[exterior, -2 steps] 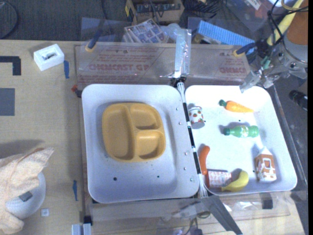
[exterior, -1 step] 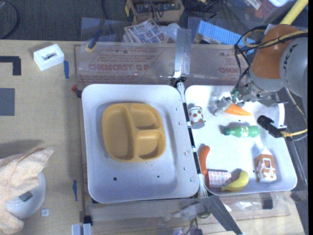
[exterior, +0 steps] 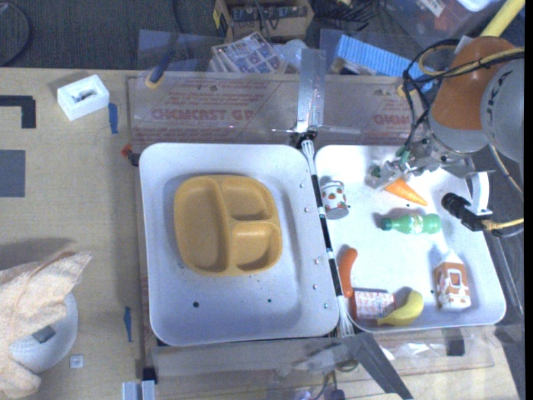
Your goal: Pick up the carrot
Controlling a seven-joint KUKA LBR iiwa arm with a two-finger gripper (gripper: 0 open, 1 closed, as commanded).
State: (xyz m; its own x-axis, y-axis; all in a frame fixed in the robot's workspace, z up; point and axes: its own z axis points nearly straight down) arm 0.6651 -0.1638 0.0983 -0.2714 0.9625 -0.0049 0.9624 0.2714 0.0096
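Observation:
The carrot, an orange cone with a green leafy top, lies in the upper part of the right bin with its tip pointing down and to the right. The arm comes in from the upper right, its orange band above the bin's far corner. My gripper hangs just above and behind the carrot's thick end, close to the leaves. The wrist and cables hide the gap between gripper and carrot, so I cannot tell whether they touch.
The right bin also holds a small spotted can, a green bottle, an orange-red vegetable, a banana, a red packet and an orange bottle. A yellow divided plate sits in the left bin.

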